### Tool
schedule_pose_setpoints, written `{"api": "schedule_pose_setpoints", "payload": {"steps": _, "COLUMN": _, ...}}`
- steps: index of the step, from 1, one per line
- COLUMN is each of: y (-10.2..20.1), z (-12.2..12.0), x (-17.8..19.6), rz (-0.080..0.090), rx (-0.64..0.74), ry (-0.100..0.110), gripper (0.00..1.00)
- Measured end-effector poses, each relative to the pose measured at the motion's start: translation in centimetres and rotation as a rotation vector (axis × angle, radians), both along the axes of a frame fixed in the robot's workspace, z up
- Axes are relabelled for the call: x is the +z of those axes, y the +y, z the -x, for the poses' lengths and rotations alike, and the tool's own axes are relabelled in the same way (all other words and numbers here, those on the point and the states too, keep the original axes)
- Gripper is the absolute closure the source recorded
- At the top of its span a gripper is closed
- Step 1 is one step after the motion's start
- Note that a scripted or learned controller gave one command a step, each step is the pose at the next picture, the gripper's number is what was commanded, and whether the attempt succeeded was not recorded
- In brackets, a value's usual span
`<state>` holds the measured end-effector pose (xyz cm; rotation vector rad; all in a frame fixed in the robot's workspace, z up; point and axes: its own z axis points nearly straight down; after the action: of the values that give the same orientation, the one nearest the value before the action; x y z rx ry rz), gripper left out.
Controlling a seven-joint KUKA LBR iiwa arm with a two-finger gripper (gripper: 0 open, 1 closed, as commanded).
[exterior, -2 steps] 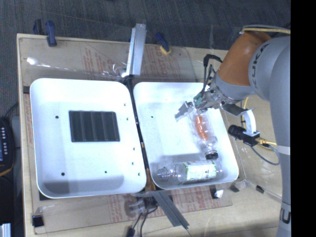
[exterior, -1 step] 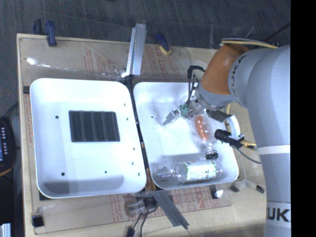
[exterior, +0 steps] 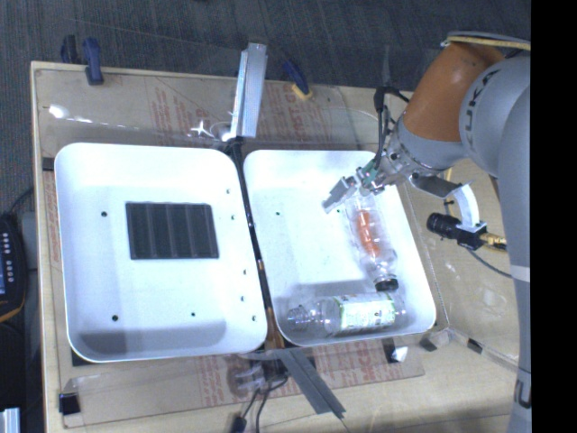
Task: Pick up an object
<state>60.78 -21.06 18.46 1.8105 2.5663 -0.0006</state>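
Observation:
A clear plastic bottle with orange contents (exterior: 368,234) lies lengthwise in the right bin (exterior: 288,242), its dark cap pointing toward the near wall. A second clear bottle with a pale label (exterior: 347,315) lies across that bin's near edge. A flat black ridged block (exterior: 171,230) rests in the left bin (exterior: 90,278). My gripper (exterior: 358,186) is low over the far end of the orange bottle, at or just above its base. The bottle still lies on the bin floor.
The grey arm with its orange band (exterior: 451,79) comes in from the right, over the right bin's far corner. A metal post (exterior: 248,88) stands behind the seam between the bins. Cables and a black fitting (exterior: 455,228) lie right of the right bin.

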Motion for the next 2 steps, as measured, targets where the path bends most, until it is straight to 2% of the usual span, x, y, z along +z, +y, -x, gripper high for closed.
{"api": "schedule_pose_setpoints", "payload": {"steps": 1, "y": 0.0, "z": -1.5, "x": 1.9, "rz": 0.0, "rx": 0.047, "ry": 0.001, "gripper": 0.0}}
{"api": "schedule_pose_setpoints", "payload": {"steps": 2, "y": 0.2, "z": 1.7, "x": -3.6, "rz": -0.001, "rx": 0.072, "ry": 0.004, "gripper": 0.0}}
